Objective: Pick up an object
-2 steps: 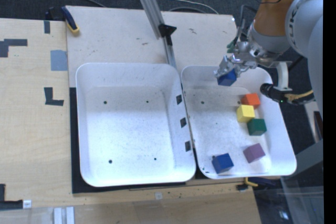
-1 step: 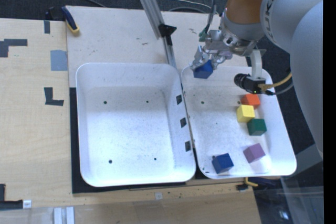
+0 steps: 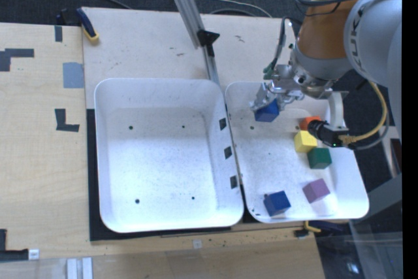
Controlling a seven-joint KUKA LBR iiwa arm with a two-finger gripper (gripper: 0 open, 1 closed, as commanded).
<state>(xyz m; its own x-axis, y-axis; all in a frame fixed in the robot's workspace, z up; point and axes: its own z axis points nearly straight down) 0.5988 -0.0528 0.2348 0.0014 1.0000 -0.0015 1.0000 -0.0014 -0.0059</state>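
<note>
1. Nearest us in the right bin [image 3: 346, 206] we see a blue cube [image 3: 277, 202] and a purple block [image 3: 316, 190].
2. Farther back lie a green block [image 3: 319, 157], a yellow block [image 3: 305, 141] and an orange piece [image 3: 309, 122], partly hidden by a cable.
3. At the bin's far left, the gripper [image 3: 268, 103] clasps a small blue block [image 3: 266, 113], seemingly lifted.

two bins [image 3: 104, 140], six blocks [image 3: 277, 202]
</note>
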